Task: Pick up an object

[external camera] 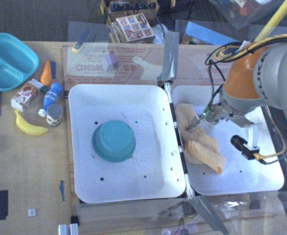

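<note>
Lying just below hand point(196, 123); tan cloth point(202, 148)

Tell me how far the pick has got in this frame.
Done: the arm has reached into the right bin, with the gripper low at the tan cloth. In hand: nothing visibly held; the cloth lies on the bin floor. Left: grasp and lift. The teal bowl sits upside down in the left bin, untouched.

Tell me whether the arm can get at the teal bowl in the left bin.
Probably yes. The teal bowl sits upside down in the left bin with nothing over it; the pincer is over the neighbouring right bin.
</note>
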Controlling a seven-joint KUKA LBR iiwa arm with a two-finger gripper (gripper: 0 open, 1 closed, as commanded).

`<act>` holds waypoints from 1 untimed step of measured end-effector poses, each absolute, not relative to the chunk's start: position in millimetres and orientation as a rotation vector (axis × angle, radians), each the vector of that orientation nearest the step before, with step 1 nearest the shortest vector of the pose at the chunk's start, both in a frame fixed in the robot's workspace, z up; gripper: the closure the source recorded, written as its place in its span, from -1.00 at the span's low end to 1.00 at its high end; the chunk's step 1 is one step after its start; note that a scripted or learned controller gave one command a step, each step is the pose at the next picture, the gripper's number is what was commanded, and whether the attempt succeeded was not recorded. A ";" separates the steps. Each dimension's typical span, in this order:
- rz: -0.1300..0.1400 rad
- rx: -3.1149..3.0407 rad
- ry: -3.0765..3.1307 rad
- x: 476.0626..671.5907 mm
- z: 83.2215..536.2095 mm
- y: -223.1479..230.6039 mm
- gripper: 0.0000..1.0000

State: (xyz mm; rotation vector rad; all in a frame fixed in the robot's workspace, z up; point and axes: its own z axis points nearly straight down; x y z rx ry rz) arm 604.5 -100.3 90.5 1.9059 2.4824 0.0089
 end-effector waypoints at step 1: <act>0.010 1.992 2.420 505.2 89.9 -106.7 -1.00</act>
